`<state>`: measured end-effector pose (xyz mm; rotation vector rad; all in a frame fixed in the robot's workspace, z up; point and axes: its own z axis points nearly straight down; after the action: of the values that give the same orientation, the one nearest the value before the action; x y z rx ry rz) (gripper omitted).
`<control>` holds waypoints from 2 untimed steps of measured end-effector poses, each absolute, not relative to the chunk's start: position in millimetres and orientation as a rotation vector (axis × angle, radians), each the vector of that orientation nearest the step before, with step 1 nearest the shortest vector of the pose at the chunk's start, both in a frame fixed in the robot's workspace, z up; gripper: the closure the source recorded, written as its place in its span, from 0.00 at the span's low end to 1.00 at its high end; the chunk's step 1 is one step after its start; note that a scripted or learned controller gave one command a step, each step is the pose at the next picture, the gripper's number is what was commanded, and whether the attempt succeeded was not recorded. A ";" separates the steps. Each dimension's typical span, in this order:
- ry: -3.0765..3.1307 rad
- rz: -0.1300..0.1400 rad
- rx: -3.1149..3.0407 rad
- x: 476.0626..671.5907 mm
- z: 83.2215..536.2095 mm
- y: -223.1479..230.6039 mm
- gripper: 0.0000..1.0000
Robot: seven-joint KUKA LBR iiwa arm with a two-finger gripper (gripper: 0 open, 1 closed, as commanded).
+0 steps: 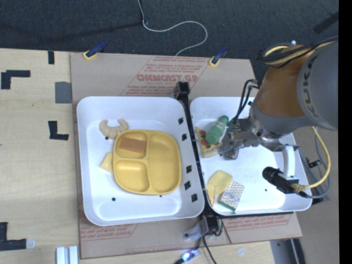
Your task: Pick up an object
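Closest to the lens is the arm [286, 89], with its broad orange band and grey shell coming in from the right. On that grey shell you can read the letters KUK, and the rest is cut off at the edge. Down at its tip, the gripper [229, 149] sits low in the right bin [258, 202], toward the bin's upper left. Is the claw open or closed? Cannot tell from up here, and I can make out nothing in its hold.

Just beside it, up and to the left, lies the green bottle [218, 127], tilted, its label too small to read. Next to that, near the black divider [190, 142], is a red and yellow jumble [204, 139] of small pieces, too blurred to name. Toward the front of the same bin, a yellow cloth [219, 181] touches a speckled packet [232, 194], and no print on it is legible.

Over to the left bin [88, 147] now: a yellow divided plate [151, 166] has a brown slab [132, 143] in its upper left compartment. A tan curved piece [113, 127] lies just above the plate, and a pale yellow wedge [106, 161] rests at its left rim.

Both bins sit on a cardboard sheet [110, 76] printed in red. The big line reads CHEMCAST GP, and the smaller red lines around it are illegible. Blue clips [218, 54] sit at the sheet's far edge.
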<state>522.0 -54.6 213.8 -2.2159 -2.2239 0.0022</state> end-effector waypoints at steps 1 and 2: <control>-2.223 0.001 -2.219 515.0 233.1 -56.6 1.00; -2.220 0.005 -2.219 511.3 218.6 -55.9 1.00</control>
<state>511.3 -55.9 218.6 -2.2192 -2.2205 0.0051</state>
